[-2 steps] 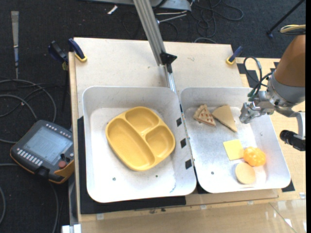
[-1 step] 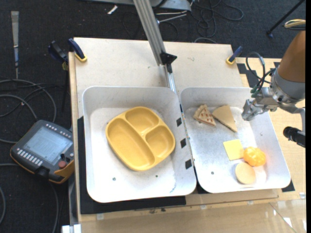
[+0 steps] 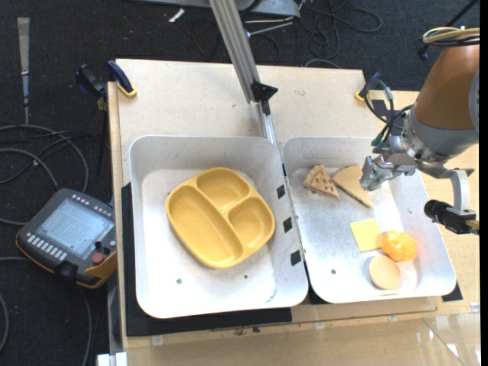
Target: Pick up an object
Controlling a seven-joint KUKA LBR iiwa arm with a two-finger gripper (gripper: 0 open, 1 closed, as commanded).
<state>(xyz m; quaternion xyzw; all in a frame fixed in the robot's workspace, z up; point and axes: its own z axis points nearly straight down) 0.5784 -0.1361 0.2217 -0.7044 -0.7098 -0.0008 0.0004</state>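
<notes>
Camera view: claw (image 3: 374, 175) sits right over the tan slice (image 3: 352, 183), waffle (image 3: 321, 181) just left; can't tell its grip.

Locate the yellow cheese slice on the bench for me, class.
The yellow cheese slice lies flat in the right-hand white bin, toward its near side, touching the orange piece and just above the round cracker.

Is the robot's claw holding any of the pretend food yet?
Can't tell. The gripper sits at the tan slice's edge, with no food clearly seen between its fingers.
</notes>
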